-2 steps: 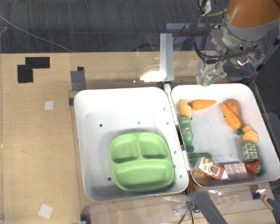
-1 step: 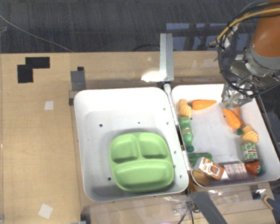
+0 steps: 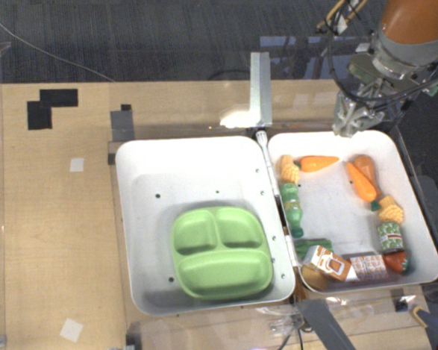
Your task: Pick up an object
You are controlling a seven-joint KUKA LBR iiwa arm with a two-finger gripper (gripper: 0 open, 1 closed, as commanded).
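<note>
My gripper (image 3: 348, 122) hangs over the far rim of the right bin (image 3: 333, 200), above its back edge, with nothing between its fingers that I can make out. In that bin lie an orange carrot (image 3: 318, 163), a corn cob (image 3: 288, 169), a green bottle (image 3: 291, 204), an orange drumstick-shaped toy (image 3: 362, 176), a small yellow piece (image 3: 390, 211), a green-labelled can (image 3: 389, 235), a red item (image 3: 398, 260), an orange-and-white carton (image 3: 328, 263) and a wrapped bar (image 3: 366, 266).
The left bin (image 3: 145, 183) holds a green divided plate (image 3: 220, 251) toward its front. A metal post (image 3: 261, 87) stands behind the seam between the bins. The wooden bench (image 3: 51, 234) stretches to the left.
</note>
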